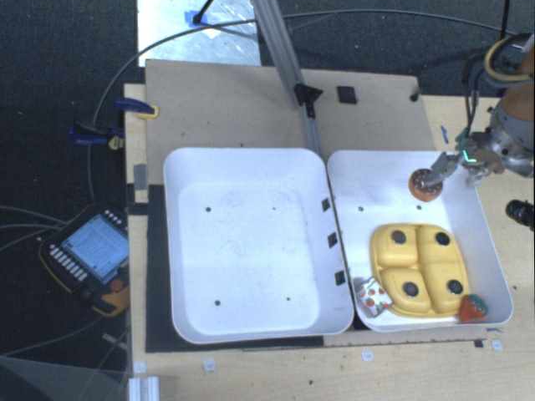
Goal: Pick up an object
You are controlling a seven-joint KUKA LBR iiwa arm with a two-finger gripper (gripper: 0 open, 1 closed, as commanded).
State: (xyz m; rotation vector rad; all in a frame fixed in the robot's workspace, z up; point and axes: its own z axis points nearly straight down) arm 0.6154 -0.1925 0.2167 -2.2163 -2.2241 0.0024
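Arm reaches in from the right, jaws (433, 179) low over the back of the right bin (355, 174), right on top of a small round brown donut-like piece (425, 186); can't tell whether they're spread or closed, or whether they have it. Same bin, front half: yellow four-cup tray (420, 270), red strawberry toy (473, 307) at its front-right corner, small red-and-white patterned item (372, 296) at front-left. Left bin (180, 170) sits alongside on the desk (251, 107). Teach pendant (90, 253) lies off to the left.
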